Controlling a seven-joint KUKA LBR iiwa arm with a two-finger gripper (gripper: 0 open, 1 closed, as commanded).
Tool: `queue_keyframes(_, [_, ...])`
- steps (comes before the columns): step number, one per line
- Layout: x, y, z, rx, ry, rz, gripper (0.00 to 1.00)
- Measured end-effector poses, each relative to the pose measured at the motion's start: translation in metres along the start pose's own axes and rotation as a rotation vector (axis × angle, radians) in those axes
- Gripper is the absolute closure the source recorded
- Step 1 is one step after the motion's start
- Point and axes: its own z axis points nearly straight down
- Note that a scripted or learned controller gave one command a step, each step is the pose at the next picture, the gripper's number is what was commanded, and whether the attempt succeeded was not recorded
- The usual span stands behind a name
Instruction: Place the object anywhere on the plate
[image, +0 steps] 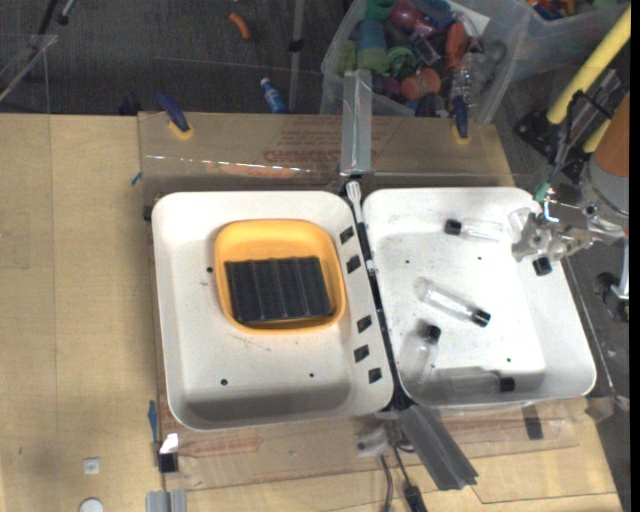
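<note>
- Orange and squarish, the plate (228, 240) lies in the left bin (180, 370), and a dark ribbed rectangular pad (278, 288) lies flat on it, covering most of its middle.
- White and shallow, the right bin (560, 340) stands just beside the plate's bin, the two meeting along a divider marked with small black tabs.
- Four clear tubes with black caps lie in that right bin, all well apart from the plate and none touching it.
- Nearest the plate is a tube (421, 345) lying beyond the divider, toward the bin's near edge, its cap pointing up the view.
- A second tube (452, 303) lies tilted a little farther from the plate, cap at its far-right end.
- A third tube (472, 229) rests toward the far side of the right bin, cap turned toward the plate.
- A fourth tube (470, 381) lies along the near wall of the right bin (hard to make out against the white), cap at its right end.
- The gripper (533, 243) hangs over the right bin's far-right edge, the side farthest from the plate, with a small black cap-like thing just below its metal parts.
- Whether its fingers are spread or closed, or have hold of anything, cannot be told from this view.
</note>
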Motion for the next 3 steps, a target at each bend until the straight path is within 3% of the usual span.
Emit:
queue_keyframes(1, [0.015, 0.058, -0.005, -0.003, 0.000, -0.241, 1.00])
queue_keyframes(2, [0.029, 0.070, -0.017, -0.004, -0.001, -0.322, 1.00])
queue_keyframes(3, [0.016, 0.074, -0.052, -0.006, -0.002, -0.607, 1.00])
